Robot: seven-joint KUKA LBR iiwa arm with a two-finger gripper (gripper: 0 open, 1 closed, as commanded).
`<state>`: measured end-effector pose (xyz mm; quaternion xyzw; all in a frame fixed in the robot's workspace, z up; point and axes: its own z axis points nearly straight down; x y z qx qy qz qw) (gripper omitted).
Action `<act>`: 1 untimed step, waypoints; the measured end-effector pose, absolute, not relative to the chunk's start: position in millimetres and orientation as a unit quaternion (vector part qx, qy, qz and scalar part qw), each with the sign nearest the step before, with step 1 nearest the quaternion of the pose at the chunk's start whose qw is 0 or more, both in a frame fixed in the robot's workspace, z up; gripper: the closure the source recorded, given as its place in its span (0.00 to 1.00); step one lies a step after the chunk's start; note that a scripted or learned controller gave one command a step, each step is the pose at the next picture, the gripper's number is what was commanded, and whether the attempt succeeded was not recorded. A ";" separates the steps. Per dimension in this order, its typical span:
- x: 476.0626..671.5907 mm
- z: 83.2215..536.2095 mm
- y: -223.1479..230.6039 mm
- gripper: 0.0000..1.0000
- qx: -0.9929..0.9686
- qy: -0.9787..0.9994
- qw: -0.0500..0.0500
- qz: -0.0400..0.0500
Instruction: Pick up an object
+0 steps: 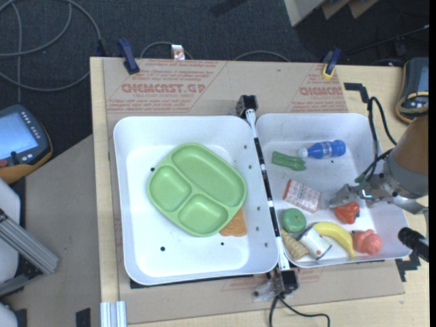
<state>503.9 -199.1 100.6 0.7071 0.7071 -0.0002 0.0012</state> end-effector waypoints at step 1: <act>478.9 85.1 -175.8 0.00 0.708 0.707 0.000 0.000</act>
